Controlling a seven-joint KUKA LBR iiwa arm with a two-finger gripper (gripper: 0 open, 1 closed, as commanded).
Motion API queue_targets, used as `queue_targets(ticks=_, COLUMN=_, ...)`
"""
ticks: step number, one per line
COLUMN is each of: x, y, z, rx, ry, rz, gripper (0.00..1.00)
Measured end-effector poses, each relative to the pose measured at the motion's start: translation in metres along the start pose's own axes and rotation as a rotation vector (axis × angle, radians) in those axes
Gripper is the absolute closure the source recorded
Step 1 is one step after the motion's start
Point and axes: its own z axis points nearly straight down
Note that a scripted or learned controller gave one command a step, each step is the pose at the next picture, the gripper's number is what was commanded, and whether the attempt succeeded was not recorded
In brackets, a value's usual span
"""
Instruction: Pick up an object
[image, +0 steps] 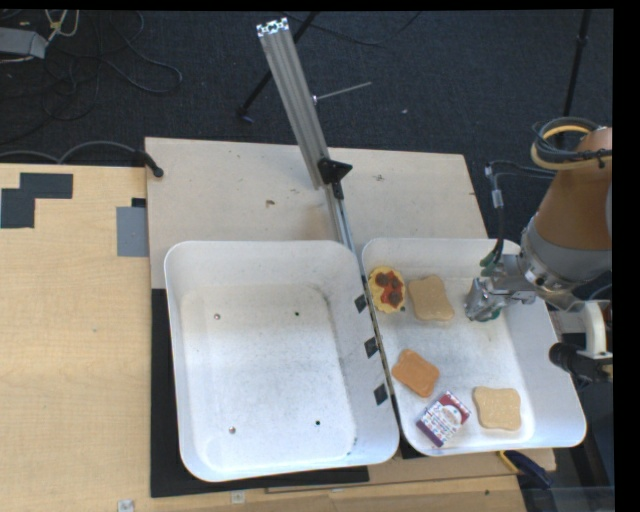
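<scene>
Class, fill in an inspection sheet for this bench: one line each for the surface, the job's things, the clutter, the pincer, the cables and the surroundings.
Surface: pale bench board bearing a left bin and a right bin, both white, side by side.
Job's things: all in the right bin: pizza-like toy, tan slice, orange piece, pale slice, red-and-white packet.
Clutter: nothing seen.
Pincer: the pincer is low over the right bin's upper right part, beside the tan slice; finger state unclear.
Cables: yellow-and-black coil above the arm; loose cables on the floor.
Surroundings: dark floor, slanted metal rail, wooden table at left.
</scene>
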Motion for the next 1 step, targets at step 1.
queue_targets(ticks=1, x=0.0555, y=0.0120, z=0.0020, rx=0.001, ry=0.002, rz=-0.004, gripper=1.00)
